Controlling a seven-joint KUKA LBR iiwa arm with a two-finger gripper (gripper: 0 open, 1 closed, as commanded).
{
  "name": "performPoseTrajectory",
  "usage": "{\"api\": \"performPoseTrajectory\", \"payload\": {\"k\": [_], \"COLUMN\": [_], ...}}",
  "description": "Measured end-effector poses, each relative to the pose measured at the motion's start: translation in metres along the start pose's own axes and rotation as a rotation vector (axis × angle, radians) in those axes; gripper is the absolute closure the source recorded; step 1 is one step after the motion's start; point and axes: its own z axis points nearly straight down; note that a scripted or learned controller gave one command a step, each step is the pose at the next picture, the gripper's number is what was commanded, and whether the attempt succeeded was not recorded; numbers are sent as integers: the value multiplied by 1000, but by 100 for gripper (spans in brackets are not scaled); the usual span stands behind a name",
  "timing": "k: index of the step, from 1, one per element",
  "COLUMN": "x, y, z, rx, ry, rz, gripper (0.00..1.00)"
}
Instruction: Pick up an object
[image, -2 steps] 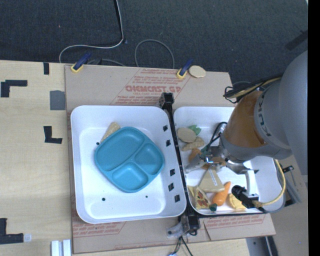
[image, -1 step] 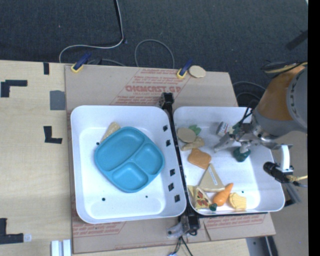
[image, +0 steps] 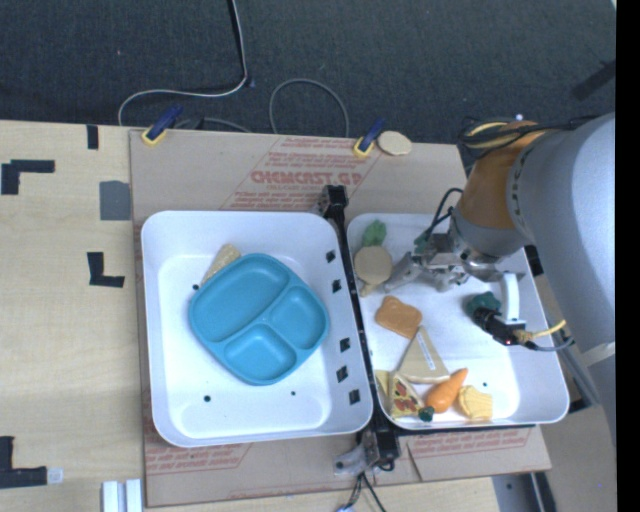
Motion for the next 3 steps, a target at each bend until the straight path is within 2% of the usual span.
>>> {"api": "performPoseTrajectory", "payload": {"k": [1,2,3], "x": [17,73,6], "y": [32,48,-16], "z": [-2,-66,-120], "rx": [26,-6,-2], "ry": [-10,8,-1], "rz": [8,2,11], "gripper": [0,0,0]}}
